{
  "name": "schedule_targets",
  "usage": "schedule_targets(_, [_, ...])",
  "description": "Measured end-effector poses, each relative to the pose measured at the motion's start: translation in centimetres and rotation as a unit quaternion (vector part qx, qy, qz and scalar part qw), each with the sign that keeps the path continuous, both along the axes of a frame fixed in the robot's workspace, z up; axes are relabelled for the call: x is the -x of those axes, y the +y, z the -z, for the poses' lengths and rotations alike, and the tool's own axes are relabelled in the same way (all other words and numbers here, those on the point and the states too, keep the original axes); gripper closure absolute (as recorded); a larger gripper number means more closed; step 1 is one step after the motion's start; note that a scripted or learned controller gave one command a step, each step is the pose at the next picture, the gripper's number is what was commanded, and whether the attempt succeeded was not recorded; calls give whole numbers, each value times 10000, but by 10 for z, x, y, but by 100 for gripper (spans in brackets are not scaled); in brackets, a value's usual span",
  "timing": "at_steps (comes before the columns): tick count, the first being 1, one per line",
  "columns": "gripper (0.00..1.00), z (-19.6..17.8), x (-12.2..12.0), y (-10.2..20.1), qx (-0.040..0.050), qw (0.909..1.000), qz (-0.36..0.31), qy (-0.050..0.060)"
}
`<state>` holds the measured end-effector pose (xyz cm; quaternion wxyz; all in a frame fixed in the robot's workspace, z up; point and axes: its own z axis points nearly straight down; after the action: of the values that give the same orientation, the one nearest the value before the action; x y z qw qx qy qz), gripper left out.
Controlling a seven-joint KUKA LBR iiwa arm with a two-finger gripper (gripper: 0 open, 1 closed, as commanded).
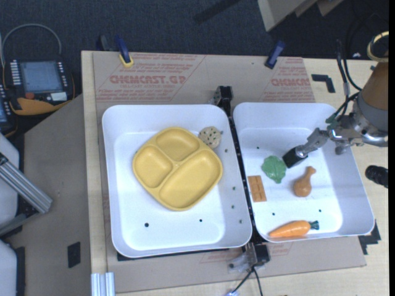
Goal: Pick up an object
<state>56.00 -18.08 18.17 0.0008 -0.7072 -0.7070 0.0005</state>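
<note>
So from my end: two bins side by side on the bench (pixel 185 73). In the left bin (pixel 123 227) a divided plate (pixel 178 176) sits about mid-bin, with a cookie (pixel 210 136) touching its far right edge. In the right bin (pixel 352 208), the broccoli (pixel 274 168) is near the middle, the drumstick (pixel 303 182) just to its right, a wafer (pixel 257 188) along the left wall, and the carrot (pixel 291 229) against the near edge.
</note>
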Motion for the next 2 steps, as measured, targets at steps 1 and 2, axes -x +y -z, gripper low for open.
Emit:
schedule_targets(1, [0,64,1,2,-10,10000,0,21])
schedule_targets(2, [0,98,1,3,-2,10000,-1,2])
